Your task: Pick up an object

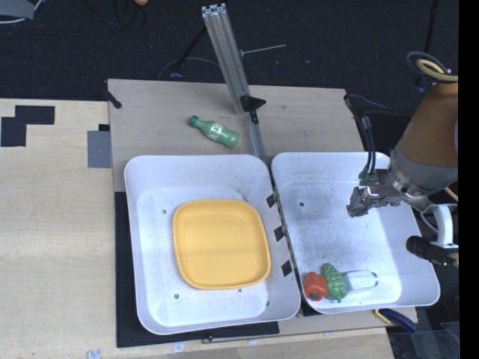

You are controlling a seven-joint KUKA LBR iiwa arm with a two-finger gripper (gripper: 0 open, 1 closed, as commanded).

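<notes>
Nothing lifted yet: gripper [359, 203] poised over the upper middle of the right bin [408, 294], with no object seen between its fingers, and impossible to tell whether spread or pressed together at this angle. Pickup judged barely begun, with the approach, the grasp and the lift all left to do. Nearest candidates bunched at the near edge of the same bin, well apart from the gripper: a red and green toy [325, 283] touching a small white piece [361, 280]. Elsewhere, a yellow plate [221, 243] flat in the left bin [146, 200], and a green bottle [214, 131] on its side on the bench beyond the bins.
</notes>
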